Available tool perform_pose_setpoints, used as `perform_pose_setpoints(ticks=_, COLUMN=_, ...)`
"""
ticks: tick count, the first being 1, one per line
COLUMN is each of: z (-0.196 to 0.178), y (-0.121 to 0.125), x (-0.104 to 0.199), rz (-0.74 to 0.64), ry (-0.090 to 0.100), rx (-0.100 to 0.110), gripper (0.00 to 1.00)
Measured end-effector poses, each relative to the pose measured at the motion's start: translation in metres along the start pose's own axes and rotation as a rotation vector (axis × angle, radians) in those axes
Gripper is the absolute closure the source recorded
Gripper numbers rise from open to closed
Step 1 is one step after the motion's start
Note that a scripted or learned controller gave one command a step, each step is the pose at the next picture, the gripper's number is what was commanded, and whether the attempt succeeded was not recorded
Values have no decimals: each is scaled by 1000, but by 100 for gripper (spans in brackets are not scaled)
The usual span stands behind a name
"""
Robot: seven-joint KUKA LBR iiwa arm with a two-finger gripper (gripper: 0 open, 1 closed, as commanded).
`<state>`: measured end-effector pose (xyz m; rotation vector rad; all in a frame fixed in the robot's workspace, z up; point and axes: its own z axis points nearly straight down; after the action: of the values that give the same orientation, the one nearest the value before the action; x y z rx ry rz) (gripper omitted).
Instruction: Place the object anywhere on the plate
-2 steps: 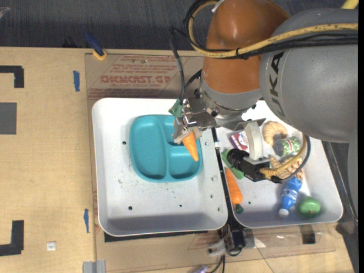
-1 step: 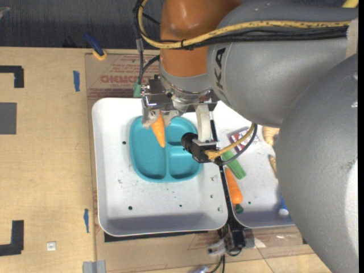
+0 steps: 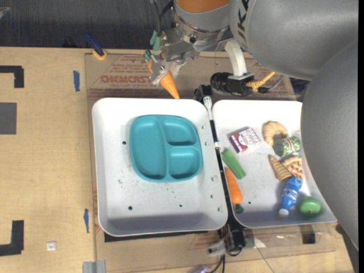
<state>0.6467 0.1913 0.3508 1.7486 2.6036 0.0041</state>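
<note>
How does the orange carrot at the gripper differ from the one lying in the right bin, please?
The carrot at the gripper hangs tilted above the bench, beyond the bins; the bin carrot lies flat by a green piece. The first looks shorter, its top hidden by the gripper. Both are orange and tapered.

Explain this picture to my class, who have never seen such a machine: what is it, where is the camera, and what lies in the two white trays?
One camera looks down at a slant. The grey robot arm with an orange band reaches in from the right. Its end effector holds an orange carrot-shaped toy between its fingers, above the left white bin. That bin holds a teal divided plate. The right white bin holds toy foods, including a small blue bottle.
</note>
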Motion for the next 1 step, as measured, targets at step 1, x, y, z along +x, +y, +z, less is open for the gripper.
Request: perform_pose_setpoints(ticks=1, z=157, y=-48, x=35, rz=-26, ry=4, rx=19, gripper=100)
